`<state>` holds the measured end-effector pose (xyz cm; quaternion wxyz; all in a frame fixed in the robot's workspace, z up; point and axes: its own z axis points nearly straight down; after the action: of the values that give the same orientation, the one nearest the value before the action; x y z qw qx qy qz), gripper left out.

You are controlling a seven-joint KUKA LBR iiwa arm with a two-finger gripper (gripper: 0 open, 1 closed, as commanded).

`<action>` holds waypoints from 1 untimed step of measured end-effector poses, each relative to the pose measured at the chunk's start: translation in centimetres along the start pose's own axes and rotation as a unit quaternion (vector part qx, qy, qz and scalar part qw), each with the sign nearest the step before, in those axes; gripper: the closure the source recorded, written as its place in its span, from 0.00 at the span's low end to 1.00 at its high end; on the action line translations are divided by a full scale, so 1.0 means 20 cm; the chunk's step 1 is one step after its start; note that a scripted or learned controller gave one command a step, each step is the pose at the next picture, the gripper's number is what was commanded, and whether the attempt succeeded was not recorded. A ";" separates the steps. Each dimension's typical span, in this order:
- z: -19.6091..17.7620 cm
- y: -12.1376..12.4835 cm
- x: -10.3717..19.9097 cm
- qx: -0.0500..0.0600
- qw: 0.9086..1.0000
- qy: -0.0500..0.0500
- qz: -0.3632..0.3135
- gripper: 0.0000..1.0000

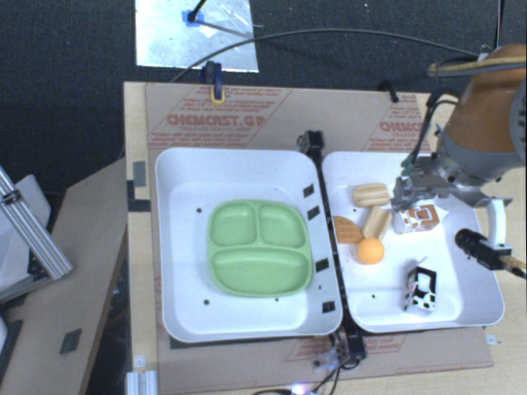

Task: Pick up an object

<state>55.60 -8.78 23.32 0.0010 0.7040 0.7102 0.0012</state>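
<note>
The right bin (461,303) holds several small objects. A tan bread roll (370,194) lies near its back left, with a tan cylinder (377,220) just below it and an orange wedge (347,230) beside that. An orange ball (370,252) sits in the middle. A white and orange box (422,218) lies to the right of the cylinder. A black and white carton (422,290) stands near the front. My gripper (405,194) hangs over the bin between the roll and the white and orange box, right at the box's upper left corner.
The left bin (181,220) holds a green divided plate (259,247). The grey and orange arm (486,113) covers the right bin's back right corner. A black part (482,252) juts over the bin's right rim. A raised divider (325,237) separates the bins.
</note>
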 end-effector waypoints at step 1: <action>0.00 0.05 0.21 0.000 1.000 0.000 0.000 1.00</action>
<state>56.66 -4.52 23.26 0.0007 0.7039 0.7103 0.0016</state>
